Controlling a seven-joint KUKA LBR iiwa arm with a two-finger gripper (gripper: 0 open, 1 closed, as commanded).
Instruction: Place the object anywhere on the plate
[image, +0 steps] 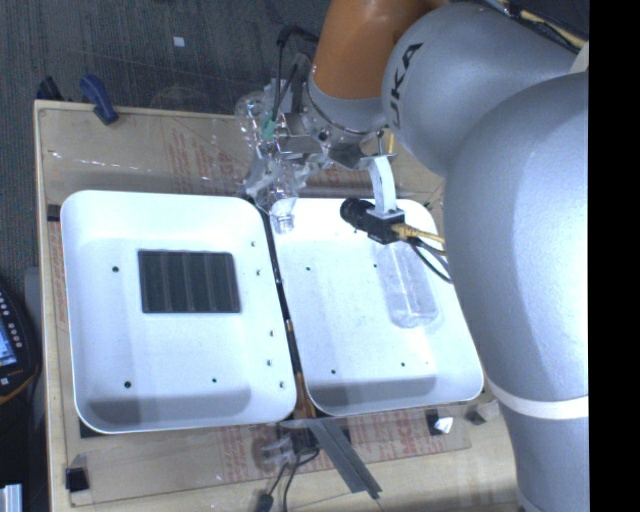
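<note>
End effector (281, 205) above white bins (90, 300)

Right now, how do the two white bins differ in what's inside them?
The left bin holds a dark grey ribbed plate lying flat near its middle. The right bin holds a clear plastic bottle lying on its side by the right wall. Both bins are shallow, white, about equal in size and side by side.

A light wooden bench (130, 160) stands on a dark grey carpet floor (150, 50). A blue clamp (98, 98) grips its far edge.
</note>
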